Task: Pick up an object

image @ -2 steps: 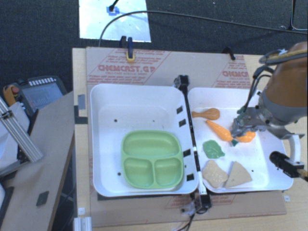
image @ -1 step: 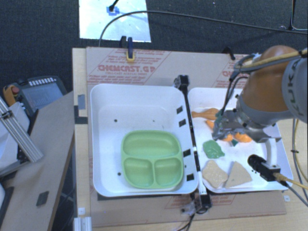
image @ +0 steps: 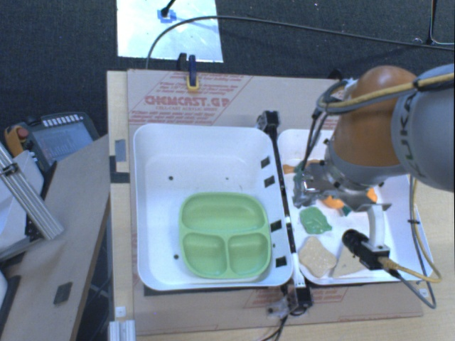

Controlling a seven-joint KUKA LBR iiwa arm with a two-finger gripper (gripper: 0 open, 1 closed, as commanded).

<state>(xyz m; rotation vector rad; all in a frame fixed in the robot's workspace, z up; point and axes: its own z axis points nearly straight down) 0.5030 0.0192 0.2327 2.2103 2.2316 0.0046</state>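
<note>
- The hand (image: 307, 189) hangs low over the right bin (image: 398, 272), at its left side, just above a green leafy piece (image: 315, 222). Whether it is apart or together cannot be told; the metal parts are small and partly hidden under the wrist, and nothing can be seen held by it.
- The arm (image: 384, 119) comes in from the right, its orange band bulking over the back half of that bin.
- Two white bins sit side by side on the worktop (image: 121, 261), touching along a black-clipped divide.
- The right bin holds, as far as can be counted, four loose things: the one green leafy piece; one tan bread-like slice (image: 317, 256) in front of it near the front left corner; a second pale wedge (image: 347, 263) just beside that slice; and one small orange item (image: 333, 203), partly covered by the arm. A further orange speck near the back left is too small to name.
- The left bin (image: 163, 155) holds one thing: a light green tray (image: 225, 234) with three compartments, lying flat toward the bin's front.
</note>
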